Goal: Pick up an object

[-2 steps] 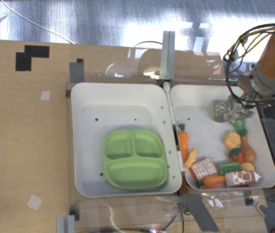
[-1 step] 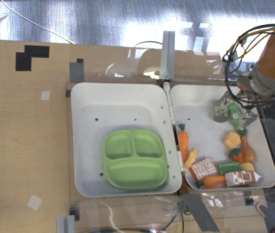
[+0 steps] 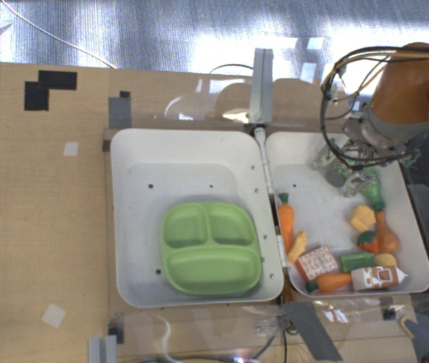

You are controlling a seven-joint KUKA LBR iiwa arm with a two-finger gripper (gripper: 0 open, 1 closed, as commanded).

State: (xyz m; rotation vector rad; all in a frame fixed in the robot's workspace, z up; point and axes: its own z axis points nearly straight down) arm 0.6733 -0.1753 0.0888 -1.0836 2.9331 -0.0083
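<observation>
1. Under both bins lies the pale wooden counter (image 3: 40, 225), the widest surface, with black squares near its far left edge.
2. Left of the central divider sits the left shallow white plastic bin (image 3: 135, 203); the right shallow white plastic bin (image 3: 305, 195) touches it along that divider.
3. Over the right bin's far right corner hangs the grey arm with its orange band (image 3: 403, 78), looped with black cables.
4. Inside the left bin, toward its near side, rests the green three-compartment plastic plate (image 3: 210, 248).
5. Below the arm's wrist, the grey two-finger gripper (image 3: 348, 171) is low over the right bin's far end; whether its fingers are spread or closed, I cannot tell, nor whether anything is in them.
6. Just beside the divider, in the right bin, lies an orange toy carrot (image 3: 285, 219).
7. Along the right bin's near edge sit a small white and red toy carton (image 3: 317, 263), a white and orange toy carton (image 3: 377, 277), a green toy block (image 3: 355, 261) and a second orange toy carrot (image 3: 331, 282).
8. Near the right bin's right wall lies a yellow toy wedge (image 3: 362, 218).
</observation>
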